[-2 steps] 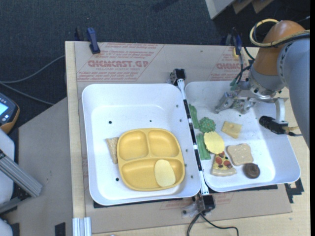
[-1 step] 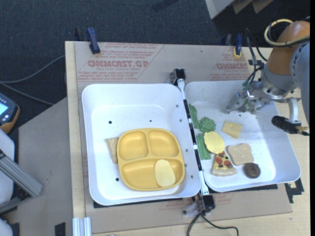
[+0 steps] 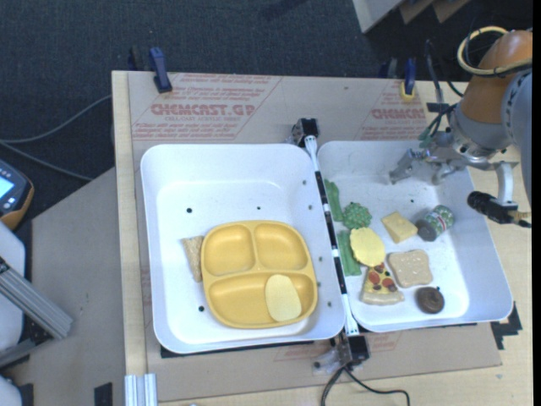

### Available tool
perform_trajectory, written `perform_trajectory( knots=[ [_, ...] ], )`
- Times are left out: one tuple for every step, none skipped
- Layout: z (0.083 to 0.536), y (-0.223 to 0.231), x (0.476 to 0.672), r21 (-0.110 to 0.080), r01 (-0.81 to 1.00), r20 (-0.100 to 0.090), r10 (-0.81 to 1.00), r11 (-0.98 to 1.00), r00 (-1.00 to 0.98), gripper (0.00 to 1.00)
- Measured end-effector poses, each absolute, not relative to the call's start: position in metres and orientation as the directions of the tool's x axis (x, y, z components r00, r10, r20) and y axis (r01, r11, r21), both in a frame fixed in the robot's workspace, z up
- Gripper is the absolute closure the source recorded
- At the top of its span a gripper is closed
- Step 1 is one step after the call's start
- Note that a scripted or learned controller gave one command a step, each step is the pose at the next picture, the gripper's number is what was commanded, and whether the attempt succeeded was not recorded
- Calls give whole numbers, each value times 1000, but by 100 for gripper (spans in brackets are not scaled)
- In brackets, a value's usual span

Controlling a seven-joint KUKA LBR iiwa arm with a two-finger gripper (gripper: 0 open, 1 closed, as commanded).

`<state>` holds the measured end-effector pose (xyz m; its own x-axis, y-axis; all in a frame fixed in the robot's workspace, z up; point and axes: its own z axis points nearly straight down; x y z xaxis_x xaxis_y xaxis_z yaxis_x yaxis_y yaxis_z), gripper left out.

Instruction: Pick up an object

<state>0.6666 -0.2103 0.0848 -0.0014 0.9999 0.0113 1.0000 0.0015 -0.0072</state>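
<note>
The yellow plastic tray with three parts (image 3: 254,271) sits in the left white bin (image 3: 169,176). In the right white bin (image 3: 482,260) lie small toy foods (image 3: 397,265). Farther back, the gripper (image 3: 420,163) hangs above that bin; I cannot tell about its jaws.

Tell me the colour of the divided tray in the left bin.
Yellow: the divided tray shows clearly in the camera view, with a paler oval piece in its front compartment.

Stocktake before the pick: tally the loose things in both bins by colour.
Yellow: 4, plate, oval, cheese, chip
Green: 3, bean, broccoli, can
Tan: 2, cracker, toast
Brown: 1, cookie
Multicoloured: 1, pizza
Total: 11
</note>
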Motion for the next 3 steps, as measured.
perform_trajectory(
  knots=[
    [85,-187,607,-5,1000,2,1000,-1,1,0],
    [85,-215,564,-2,1000,3,1000,-2,2,0],
    [86,-210,524,1,1000,0,1000,-2,2,0]
  ],
)
